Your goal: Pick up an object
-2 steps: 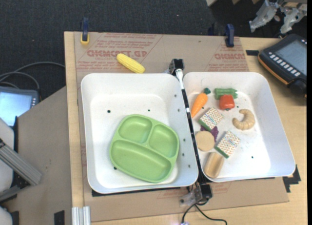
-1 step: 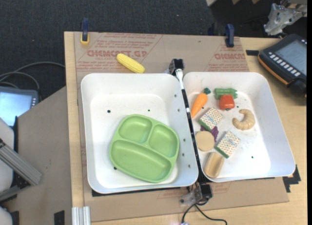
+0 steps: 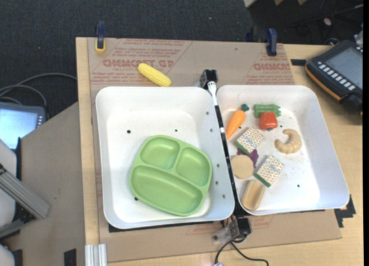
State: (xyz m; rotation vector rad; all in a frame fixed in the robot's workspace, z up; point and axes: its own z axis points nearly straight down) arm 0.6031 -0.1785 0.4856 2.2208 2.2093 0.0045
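Since my gripper's state was hidden and I could not tell it, I feared slips: carrot lay against the bin wall, 2 packets crowded a disc.

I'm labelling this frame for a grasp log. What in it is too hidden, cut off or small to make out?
- Purple item, camera view: largely covered by the tan disc.
- Patterned packets: print too small to read.
- Black handheld device: cut off by the right edge.
- Screen: cut off by the left edge.

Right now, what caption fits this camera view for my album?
Green divided plate in the left bin, toy foods in the right bin, corn cob behind.
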